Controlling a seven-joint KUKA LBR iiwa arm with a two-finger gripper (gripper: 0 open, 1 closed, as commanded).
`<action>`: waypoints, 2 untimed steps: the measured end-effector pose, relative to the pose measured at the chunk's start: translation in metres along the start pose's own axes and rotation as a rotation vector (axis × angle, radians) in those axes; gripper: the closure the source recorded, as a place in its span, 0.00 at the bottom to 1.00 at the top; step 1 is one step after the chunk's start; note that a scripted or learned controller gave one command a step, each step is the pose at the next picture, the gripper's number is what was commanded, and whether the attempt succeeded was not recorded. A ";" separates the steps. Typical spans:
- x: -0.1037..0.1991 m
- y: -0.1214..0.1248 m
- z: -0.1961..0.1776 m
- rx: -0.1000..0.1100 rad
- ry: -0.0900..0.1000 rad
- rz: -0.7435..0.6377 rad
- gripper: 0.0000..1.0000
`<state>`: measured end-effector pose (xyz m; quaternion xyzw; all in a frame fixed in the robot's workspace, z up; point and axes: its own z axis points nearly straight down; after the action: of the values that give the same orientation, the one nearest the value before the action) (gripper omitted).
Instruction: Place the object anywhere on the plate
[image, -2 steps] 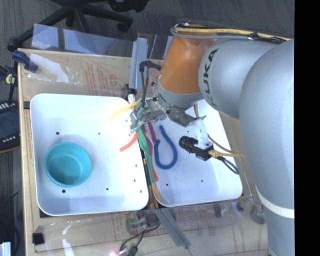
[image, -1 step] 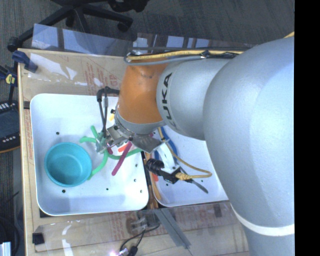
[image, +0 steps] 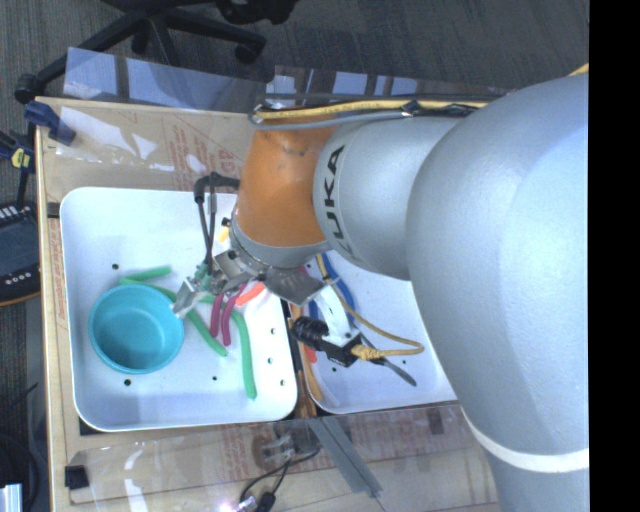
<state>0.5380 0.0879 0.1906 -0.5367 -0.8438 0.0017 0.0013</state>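
Note:
A teal round dish (image: 136, 327) sits in the left part of the left bin (image: 110, 215). My gripper (image: 190, 297) hangs at the dish's right rim, low over the bin floor. Around it lie thin bean-like pieces: a short green one (image: 146, 273) above the dish, a magenta one (image: 220, 318) just right of the gripper, a long green one (image: 247, 362) further right, and a salmon piece (image: 251, 293) partly under the wrist. I cannot make out anything between the fingers.
The grey arm with its orange band (image: 285, 190) covers most of the right bin (image: 380, 405). A blue item (image: 345, 292) and a thin dark tool (image: 402, 372) show in that bin's visible part. The left bin's front left floor is bare.

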 end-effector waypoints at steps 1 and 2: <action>0.000 0.001 -0.010 0.001 0.000 -0.003 1.00; 0.000 0.001 -0.010 0.001 0.000 -0.003 0.00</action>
<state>0.5386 0.0880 0.2002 -0.5352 -0.8447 0.0024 0.0015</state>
